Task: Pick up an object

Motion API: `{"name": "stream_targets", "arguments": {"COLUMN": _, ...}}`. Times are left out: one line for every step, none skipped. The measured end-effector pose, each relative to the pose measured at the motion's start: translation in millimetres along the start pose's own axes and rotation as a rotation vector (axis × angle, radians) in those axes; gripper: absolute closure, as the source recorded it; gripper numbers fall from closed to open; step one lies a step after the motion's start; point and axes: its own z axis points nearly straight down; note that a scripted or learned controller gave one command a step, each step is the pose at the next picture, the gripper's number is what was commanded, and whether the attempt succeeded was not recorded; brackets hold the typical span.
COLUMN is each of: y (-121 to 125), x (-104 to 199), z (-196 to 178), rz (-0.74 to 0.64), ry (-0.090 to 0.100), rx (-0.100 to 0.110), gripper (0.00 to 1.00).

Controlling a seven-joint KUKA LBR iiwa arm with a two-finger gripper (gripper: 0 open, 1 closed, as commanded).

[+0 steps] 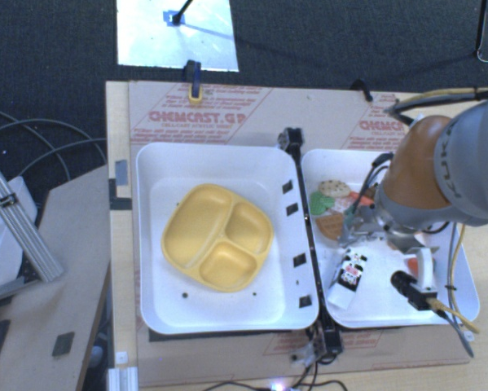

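Grey arm [439, 169] low over right bin [463, 300] clutter (grip state hidden, cannot tell); yellow tray [217, 236] centred, margins open.

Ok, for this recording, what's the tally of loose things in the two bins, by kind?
Yellow divided tray, left bin: 1
Cookie-like food pieces, right bin: 2 visible, others may be hidden under the arm
White carton with black print: 1
Small orange piece: 1
Total: 5 visible

Plain yellow on the divided tray [217, 237]; white on both bins [150, 218]. Grey arm [472, 165] banded orange. White carton [348, 278] patterned black, perhaps cow-spotted. Speckled tan cookie [335, 189].
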Motion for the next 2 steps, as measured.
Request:
{"name": "stream_targets", "arguments": {"y": 0.0, "x": 0.0, "z": 0.2, "rz": 0.000, "ry": 0.000, "rx": 0.000, "gripper": 0.00}}
{"name": "stream_targets", "arguments": {"y": -55.3, "x": 70.5, "z": -94.1, "rz": -0.006, "ry": 0.003, "rx": -0.001, "gripper": 0.00}}
